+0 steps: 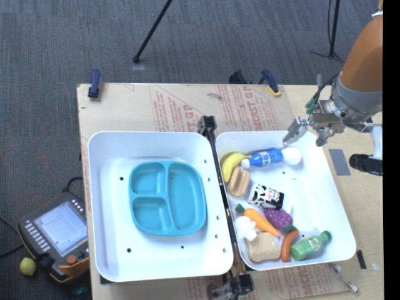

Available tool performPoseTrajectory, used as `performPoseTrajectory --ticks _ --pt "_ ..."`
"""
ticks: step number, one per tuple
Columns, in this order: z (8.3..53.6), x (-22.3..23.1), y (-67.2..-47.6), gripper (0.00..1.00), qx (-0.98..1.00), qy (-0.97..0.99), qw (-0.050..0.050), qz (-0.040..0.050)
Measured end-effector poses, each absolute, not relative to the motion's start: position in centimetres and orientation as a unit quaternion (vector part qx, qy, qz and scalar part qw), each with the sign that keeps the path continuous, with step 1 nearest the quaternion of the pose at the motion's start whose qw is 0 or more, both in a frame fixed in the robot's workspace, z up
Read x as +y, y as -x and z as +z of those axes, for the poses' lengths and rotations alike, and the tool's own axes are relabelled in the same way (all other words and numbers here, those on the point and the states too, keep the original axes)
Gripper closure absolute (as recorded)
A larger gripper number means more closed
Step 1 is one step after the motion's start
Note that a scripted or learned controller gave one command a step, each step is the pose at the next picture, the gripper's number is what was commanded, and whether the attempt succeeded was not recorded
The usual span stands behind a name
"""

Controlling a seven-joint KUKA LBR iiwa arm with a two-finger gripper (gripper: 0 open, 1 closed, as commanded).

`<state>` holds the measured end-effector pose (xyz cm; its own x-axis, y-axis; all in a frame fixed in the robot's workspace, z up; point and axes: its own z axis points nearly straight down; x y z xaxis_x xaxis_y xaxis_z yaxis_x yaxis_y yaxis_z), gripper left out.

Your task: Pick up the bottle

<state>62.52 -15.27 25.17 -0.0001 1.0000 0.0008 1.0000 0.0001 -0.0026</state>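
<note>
- The two-finger metal gripper (308, 132) hangs over the far right corner of the right-hand shallow white bin (335, 200), with its fingers spread apart and nothing between them.
- The blue plastic bottle with a white cap (264, 159) lies on its side along that bin's far wall, just beside the gripper's lower-left side. Its cap points toward the yellow banana (229, 164), and a white ball-shaped object (291, 156) touches its other end.
- A second bottle, green with an orange cap (309, 245), lies in the bin's near right corner, well away from the gripper. The task does not say which one is meant; the blue one looks like the target, judging by how close it is.
- Risk: the blue bottle is round and lying flat, so fingers closing off-centre could roll it toward the banana or against the bin wall.
- Risk: the white ball could be caught in the grasp or could knock the bottle aside.
- Risk: the bin wall is close, so a finger may strike the rim on the way down.
- The light blue divided plate (167, 197) in the left bin is well clear of all this.
</note>
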Motion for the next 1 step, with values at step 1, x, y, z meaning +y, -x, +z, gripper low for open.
performPoseTrajectory --ticks 1 --pt "26.15 -15.24 -62.56 1.0 -0.708 0.706 0.002 0.0005"
